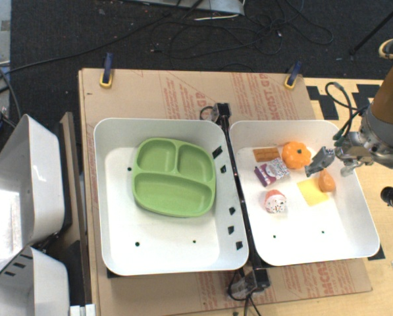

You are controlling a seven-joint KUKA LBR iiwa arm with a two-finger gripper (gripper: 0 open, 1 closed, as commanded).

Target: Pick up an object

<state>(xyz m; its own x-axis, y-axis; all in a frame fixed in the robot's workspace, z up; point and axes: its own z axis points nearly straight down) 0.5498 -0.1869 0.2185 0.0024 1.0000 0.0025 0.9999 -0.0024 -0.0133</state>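
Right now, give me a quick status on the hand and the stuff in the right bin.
Hand open above right bin, holding nothing. Small orange piece just below it. Pumpkin close beside.

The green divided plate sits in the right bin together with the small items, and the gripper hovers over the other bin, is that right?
Not quite. The camera view shows the green divided plate alone in the left bin. The small items, such as the orange pumpkin and yellow block, lie in the right bin, and the gripper hovers over that right bin.
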